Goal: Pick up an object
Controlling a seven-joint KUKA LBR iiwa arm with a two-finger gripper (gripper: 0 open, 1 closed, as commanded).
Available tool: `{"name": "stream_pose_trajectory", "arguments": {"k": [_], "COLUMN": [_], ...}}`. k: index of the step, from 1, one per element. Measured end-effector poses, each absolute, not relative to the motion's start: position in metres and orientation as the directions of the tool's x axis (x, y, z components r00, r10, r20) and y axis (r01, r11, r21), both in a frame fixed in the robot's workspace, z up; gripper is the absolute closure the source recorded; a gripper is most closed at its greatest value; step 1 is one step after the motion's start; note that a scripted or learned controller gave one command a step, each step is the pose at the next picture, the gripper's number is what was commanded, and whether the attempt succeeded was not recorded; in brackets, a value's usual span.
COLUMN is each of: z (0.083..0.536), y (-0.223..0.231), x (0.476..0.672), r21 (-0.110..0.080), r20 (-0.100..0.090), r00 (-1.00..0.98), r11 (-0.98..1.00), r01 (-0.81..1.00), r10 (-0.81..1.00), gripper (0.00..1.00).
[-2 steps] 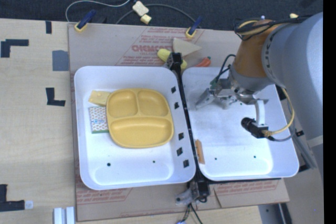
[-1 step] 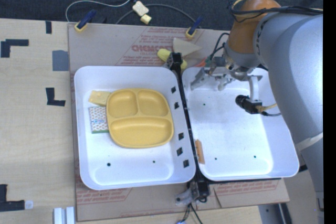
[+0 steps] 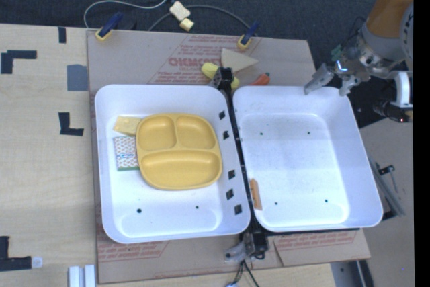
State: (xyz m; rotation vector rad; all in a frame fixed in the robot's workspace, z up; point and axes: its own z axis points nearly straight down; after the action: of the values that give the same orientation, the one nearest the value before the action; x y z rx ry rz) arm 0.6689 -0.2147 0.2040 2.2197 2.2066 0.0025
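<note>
Two white bins sit side by side on the counter [image 3: 40, 165], on a cardboard sheet [image 3: 195, 54] held down by blue and yellow clamps at its far edge. The left bin [image 3: 168, 222] holds a yellow tray [image 3: 179, 151] with three compartments, lying flat toward the bin's far half. Tucked against the tray's left edge are a pale yellow sponge [image 3: 125, 124] and, just in front of that, a small patterned box [image 3: 125, 152] with a green edge; both touch or nearly touch the tray. The right bin [image 3: 302, 212] has one thing in it, a thin orange stick [image 3: 255, 193] lying along its left wall near the front. Between the bins runs a black divider with clips. Behind the bins, on the cardboard, there is a yellow lump [image 3: 210, 69], a tan wedge [image 3: 238, 60] and an orange bit [image 3: 261, 79], all close together near the divider's far end. The arm [image 3: 390, 10] comes in from the right, its orange band showing at the top corner. The tool [image 3: 328, 80] hangs over the far right corner of the right bin, just above its rim, well away from the tray and the other things in the left bin. Its two fingers stand apart, splayed open, and nothing sits between them. A white cable [image 3: 134, 7] loops over the dark floor behind the counter.
</note>
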Motion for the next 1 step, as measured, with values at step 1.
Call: {"name": "stream_pose_trajectory", "arguments": {"k": [1], "z": [0.1483], "y": [-0.0968], "x": [0.6679], "r21": [-0.005], "r20": [0.004], "r00": [-0.010], "r11": [0.010], "r01": [1.000], "r10": [1.000], "gripper": [0.00]}}
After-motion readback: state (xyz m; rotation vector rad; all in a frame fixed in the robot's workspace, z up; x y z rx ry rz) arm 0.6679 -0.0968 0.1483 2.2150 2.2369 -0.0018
